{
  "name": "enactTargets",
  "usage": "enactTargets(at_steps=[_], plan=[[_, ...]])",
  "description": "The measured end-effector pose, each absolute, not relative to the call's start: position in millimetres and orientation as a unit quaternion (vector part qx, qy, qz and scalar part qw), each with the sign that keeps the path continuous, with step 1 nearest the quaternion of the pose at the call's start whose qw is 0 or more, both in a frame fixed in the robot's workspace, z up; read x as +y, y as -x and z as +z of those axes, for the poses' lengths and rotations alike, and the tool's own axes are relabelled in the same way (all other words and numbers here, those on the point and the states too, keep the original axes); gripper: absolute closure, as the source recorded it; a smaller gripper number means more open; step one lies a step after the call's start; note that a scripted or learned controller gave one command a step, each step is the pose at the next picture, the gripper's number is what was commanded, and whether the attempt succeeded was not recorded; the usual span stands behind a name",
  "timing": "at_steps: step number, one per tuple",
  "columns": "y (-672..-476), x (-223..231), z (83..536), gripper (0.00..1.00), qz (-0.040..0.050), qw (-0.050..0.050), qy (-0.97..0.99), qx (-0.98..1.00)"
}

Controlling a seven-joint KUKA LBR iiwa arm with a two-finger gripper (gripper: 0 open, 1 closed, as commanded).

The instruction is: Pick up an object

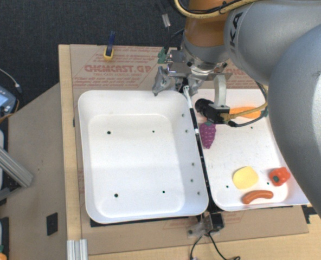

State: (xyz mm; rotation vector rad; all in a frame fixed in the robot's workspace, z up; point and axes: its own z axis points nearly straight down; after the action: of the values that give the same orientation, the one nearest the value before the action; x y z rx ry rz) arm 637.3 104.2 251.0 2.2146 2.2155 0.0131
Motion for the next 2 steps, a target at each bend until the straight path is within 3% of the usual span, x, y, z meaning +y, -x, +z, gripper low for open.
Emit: enactTargets(at_steps=[1, 2], plan=[[-617.2, 157.3, 283.0, 0.0, 0.0031, 0.001, -0.705, 0.709], [-646.0, 208.9, 267.8, 0.0, 0.0018, 0.001, -0.705, 0.709]])
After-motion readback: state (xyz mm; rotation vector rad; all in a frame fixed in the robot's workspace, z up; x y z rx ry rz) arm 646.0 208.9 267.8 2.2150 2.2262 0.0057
